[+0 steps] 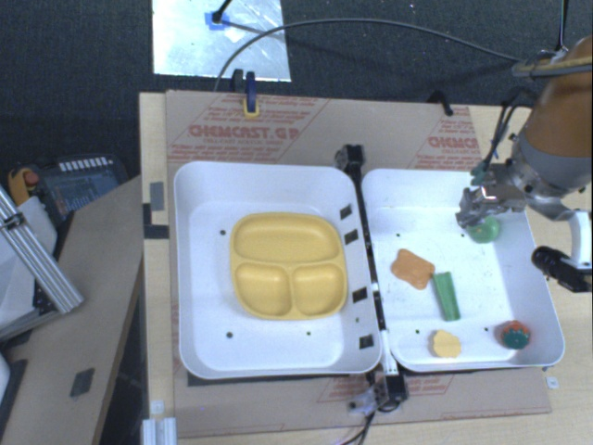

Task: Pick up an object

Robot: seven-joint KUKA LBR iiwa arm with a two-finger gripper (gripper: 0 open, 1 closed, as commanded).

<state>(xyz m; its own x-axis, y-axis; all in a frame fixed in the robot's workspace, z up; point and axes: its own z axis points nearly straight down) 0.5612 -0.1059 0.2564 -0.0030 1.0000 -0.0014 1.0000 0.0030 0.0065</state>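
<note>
Pale green rounded object is lying in the right-hand white plastic bin at about one o'clock, half covered by the metal two-finger gripper hanging directly over it; whether it is clamped cannot be told. Open floor is showing toward the bin's twelve o'clock wall. An orange lump and green stick are lying centrally, a yellow piece at six, a red-and-teal ball at five. A yellow three-compartment tray is sitting in the left-hand white bin.

Pale green round object lies in right bin's far part.
</note>
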